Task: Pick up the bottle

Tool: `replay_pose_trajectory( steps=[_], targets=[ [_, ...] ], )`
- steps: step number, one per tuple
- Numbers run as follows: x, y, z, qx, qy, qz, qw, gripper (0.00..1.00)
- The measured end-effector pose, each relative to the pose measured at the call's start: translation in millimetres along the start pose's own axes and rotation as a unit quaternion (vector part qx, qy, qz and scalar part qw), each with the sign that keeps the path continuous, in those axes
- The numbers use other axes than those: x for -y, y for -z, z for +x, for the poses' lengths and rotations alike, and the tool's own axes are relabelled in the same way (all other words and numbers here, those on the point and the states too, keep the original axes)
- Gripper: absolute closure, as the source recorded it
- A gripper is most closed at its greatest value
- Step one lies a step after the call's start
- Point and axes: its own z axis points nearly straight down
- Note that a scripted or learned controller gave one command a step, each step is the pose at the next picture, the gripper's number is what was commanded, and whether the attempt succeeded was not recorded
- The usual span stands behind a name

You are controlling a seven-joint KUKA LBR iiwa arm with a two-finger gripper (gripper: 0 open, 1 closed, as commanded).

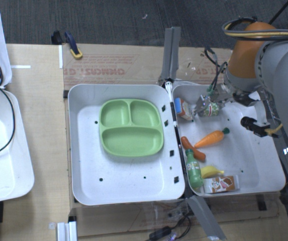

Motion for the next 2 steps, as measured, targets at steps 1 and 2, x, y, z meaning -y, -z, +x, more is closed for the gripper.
replay_pose_trajectory(
  steps=[1,2],
  targets=[
    [55,46,-42,0.000,0.023,0.001,0.9997,0.00],
    [-1,-1,5,-0.001,0.064,0.000,0.9980,0.00]
  ],
)
